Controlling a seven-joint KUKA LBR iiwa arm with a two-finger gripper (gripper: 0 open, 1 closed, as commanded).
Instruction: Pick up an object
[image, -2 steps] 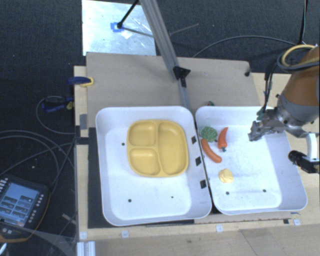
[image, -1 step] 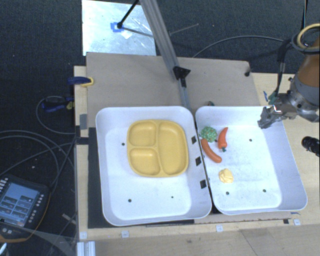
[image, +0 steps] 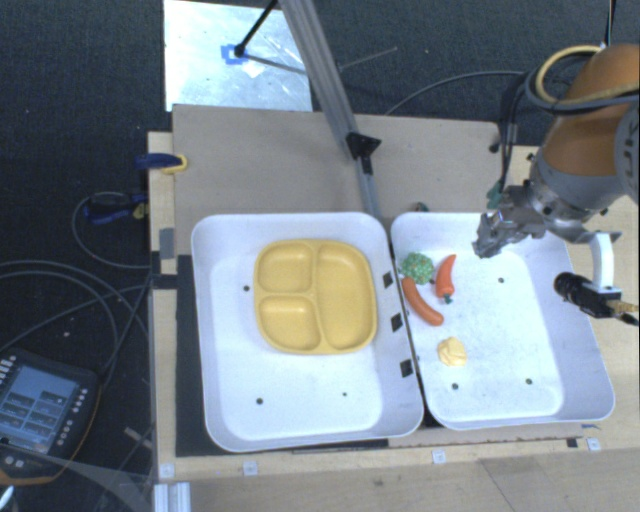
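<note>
A: Where does the gripper (image: 490, 240) sit?

B: It hangs over the upper part of the right bin (image: 560, 400), near that bin's far wall. Whether it has anything in its grasp, or how it is set, cannot be told from this angle; the wrist hides the tip.

A: And the candidates for picking?

B: All lie in the right bin, toward its left side. The red pepper (image: 446, 275) is nearest, just left of and a little below the gripper, its long axis running roughly up and down the view with a slight tilt. The broccoli (image: 418, 266) is just beside it, farther left. The orange carrot (image: 422, 302) slants from upper left to lower right, below the broccoli. The small yellow piece (image: 452, 351) lies apart, lower in the bin.

A: So the move turns on what?

B: Likely a short shift leftward and down toward the pepper, closing across its narrow width. The broccoli close by could get in the way.

A: The left bin (image: 220, 400)?

B: It holds a yellow divided plate (image: 314, 297), well apart from the arm.
</note>
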